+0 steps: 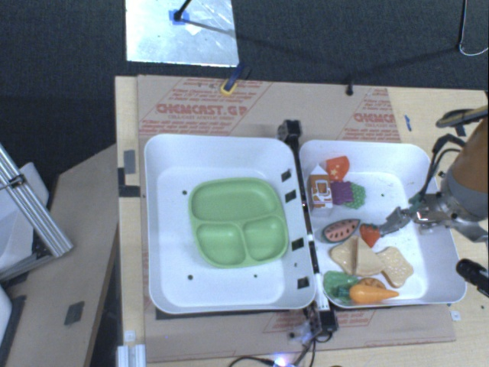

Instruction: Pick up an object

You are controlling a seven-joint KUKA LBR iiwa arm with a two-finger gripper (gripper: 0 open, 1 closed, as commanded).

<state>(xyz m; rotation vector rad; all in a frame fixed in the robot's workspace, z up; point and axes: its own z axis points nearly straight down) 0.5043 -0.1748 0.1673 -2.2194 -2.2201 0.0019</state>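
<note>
- Your gripper (391, 222) sits low in the right bin (424, 163), at the right-centre of the frame, reaching in from the right edge.
- Whether it is spread or closed, you cannot tell from this slanted view, and nothing can be seen caught in it.
- Its tip ends just beside the small red piece (370, 235), close enough that contact is possible but not certain.
- Other candidates lie near: the dark oval slice (341, 228) to the left, the tan bread-shaped pieces (372, 261) below, and the orange carrot (372, 290) at the bin's lower edge.
- Higher up are the purple grape cluster (348, 193) and a red-orange block (337, 167).
- Judge the task as not yet done: every toy rests on the bin floor, nothing lifted.
- What remains is a secure grasp and a lift.
- Left of centre, the left bin (164, 167) carries a green divided plate (237, 221).
</note>
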